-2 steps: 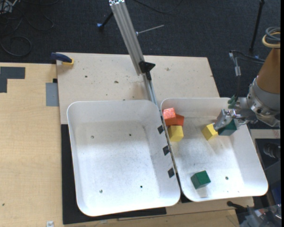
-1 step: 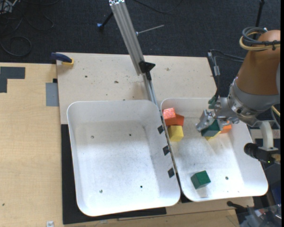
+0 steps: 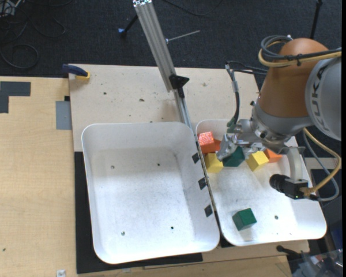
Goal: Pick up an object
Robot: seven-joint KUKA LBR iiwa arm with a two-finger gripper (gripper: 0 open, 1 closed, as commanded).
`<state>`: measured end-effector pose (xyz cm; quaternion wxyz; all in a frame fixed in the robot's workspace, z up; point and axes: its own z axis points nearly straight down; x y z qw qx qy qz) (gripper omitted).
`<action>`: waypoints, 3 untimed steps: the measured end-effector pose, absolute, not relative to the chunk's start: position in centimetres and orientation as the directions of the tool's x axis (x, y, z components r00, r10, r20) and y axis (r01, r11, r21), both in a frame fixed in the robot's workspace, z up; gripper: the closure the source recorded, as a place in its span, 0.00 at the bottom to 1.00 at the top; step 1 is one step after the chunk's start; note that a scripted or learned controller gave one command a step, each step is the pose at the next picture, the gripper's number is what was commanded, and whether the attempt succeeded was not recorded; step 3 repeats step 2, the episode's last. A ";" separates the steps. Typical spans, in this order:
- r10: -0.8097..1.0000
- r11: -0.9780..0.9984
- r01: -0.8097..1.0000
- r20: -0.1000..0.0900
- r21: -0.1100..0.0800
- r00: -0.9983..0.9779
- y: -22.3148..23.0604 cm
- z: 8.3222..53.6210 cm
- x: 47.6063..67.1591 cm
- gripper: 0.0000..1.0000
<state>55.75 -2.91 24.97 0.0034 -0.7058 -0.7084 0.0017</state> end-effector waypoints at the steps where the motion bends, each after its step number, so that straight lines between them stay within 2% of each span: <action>1: 1.000 0.003 1.000 0.002 -0.008 -0.003 2.2 23.2 56.7 1.00; 2: 1.000 0.003 1.000 0.001 -0.005 -0.003 7.0 22.0 57.7 1.00; 3: 1.000 0.003 1.000 0.001 -0.005 -0.003 7.0 22.0 57.7 1.00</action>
